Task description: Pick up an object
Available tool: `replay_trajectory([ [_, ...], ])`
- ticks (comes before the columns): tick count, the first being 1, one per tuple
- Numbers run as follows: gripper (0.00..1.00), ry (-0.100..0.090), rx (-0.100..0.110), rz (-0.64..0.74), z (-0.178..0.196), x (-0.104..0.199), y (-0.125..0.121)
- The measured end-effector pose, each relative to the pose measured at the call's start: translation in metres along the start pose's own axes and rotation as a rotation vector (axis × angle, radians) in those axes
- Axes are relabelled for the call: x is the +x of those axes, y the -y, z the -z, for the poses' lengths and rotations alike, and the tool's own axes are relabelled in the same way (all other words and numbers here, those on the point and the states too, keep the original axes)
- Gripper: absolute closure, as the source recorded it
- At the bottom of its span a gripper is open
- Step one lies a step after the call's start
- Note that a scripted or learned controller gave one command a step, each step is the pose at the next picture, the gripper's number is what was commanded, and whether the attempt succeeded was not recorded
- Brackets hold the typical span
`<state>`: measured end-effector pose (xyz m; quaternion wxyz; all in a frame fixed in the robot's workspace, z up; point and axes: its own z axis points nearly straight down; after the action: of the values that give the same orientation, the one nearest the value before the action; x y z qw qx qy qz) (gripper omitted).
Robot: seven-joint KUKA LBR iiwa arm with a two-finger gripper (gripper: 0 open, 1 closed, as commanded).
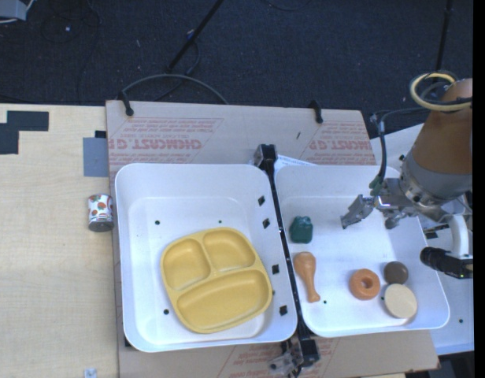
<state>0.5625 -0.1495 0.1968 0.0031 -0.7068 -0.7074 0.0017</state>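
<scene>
Five small objects are sitting in the right bin (337, 321): a dark green lump (301, 228) near the divider, a tan drumstick-shaped piece (307, 274) lying just below it, an orange doughnut (364, 283) further right, and beside that a brown round piece (396, 272) touching or nearly touching a cream disc (400, 301) in the bin's front right corner. None of them is being held at this moment; all five are resting on the white floor of the bin. Above the upper middle of that bin, the end effector (359, 211) is hovering, well apart from the green lump and above the doughnut in the view, and whether its fingers are spread or closed I cannot tell, as the metal parts are blurring together. Behind it the arm (446, 144) is reaching in from the right, its orange band showing over the grey wrist. Over in the left bin (140, 187), a yellow divided tray (217, 278) is lying tilted across the floor. Outside the bins, a small patterned can (100, 212) is lying on the pale counter (46, 274) just beside the left bin's wall.
</scene>
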Motion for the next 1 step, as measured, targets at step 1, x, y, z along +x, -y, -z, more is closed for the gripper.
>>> replay_trajectory([
  [1, 0.0, -0.001, 0.001, -0.001, -0.0444, 0.0055, 0.0014],
])
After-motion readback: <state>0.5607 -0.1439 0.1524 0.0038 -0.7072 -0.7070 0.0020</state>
